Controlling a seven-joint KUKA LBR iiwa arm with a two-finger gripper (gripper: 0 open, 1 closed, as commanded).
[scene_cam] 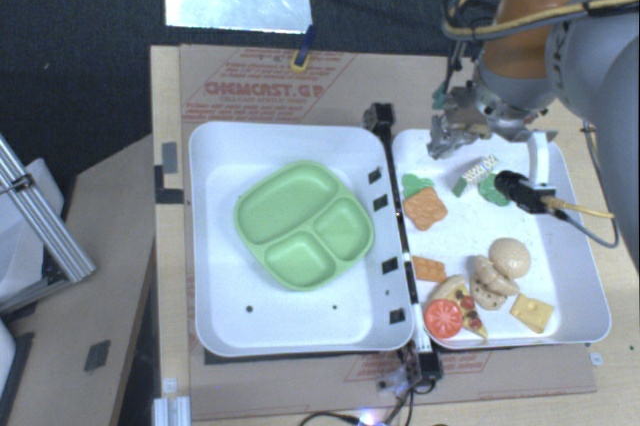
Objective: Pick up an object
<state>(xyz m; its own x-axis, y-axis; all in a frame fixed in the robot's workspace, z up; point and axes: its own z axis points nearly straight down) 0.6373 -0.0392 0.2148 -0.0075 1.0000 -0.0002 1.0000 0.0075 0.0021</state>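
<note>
Tool (447, 142) hangs at the right white plastic bin's (585, 244) far left corner; whether open or closed, I cannot tell. Nothing seen gripped. Candidate orange waffle-shaped toy (425, 207) lies nearby. Risk, as judged: crowded toys cause a miss. Brown cardboard sheet (265, 86) on the table reads "CHEMCAST".
</note>
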